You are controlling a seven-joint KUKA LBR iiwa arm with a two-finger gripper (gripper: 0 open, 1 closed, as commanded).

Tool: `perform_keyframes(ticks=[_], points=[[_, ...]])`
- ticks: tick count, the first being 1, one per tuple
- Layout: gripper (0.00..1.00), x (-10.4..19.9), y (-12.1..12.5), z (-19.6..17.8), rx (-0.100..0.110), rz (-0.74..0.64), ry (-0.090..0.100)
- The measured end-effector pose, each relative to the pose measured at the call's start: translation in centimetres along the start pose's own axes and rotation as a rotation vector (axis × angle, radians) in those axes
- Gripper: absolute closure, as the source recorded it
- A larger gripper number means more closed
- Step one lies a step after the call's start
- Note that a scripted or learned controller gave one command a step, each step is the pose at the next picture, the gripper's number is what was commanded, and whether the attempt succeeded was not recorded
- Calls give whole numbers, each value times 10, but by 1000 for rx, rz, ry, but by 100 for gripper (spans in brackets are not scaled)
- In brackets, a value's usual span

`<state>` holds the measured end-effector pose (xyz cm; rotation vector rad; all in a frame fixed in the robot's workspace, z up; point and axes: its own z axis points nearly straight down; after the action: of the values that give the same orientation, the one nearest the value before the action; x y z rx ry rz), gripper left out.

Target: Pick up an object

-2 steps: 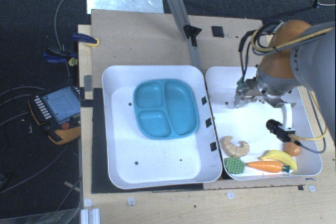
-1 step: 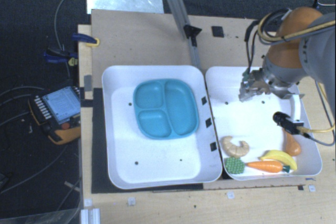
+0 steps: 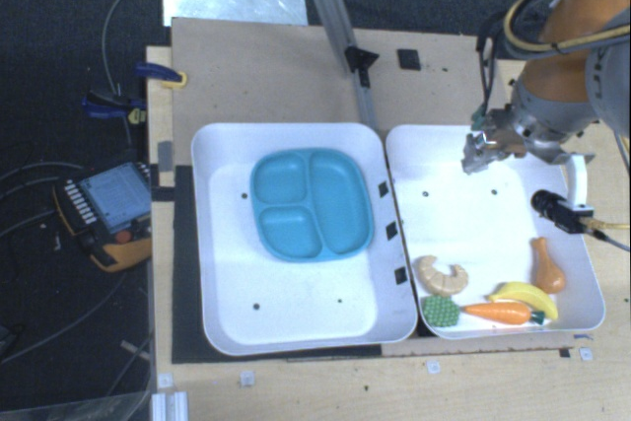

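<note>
Toy food — croissant (image 3: 443, 276), carrot (image 3: 498, 313), banana (image 3: 525, 296) — crowds the right bin's (image 3: 444, 163) lower corner; the gripper (image 3: 480, 153) hovers upper right, finger state unclear. Tight packing risks a slipped grasp.

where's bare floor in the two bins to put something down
Right bin: bare across the middle, between the gripper and the croissant. Its front edge is crowded: broccoli, carrot, banana, drumstick. Left bin: bare strip in front of the blue plate.

blue plate (image 3: 312, 205), orange carrot (image 3: 498, 313), yellow banana (image 3: 528, 296), white bins (image 3: 296, 311)
</note>
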<state>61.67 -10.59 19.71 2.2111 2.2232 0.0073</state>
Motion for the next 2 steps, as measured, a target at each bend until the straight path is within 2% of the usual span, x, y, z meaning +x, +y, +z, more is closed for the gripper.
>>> perform_keyframes(ticks=[1, 2], points=[[100, 55, -17, -15, 6, -5, 4], [100, 110, -29, -8, 8, -5, 4]])
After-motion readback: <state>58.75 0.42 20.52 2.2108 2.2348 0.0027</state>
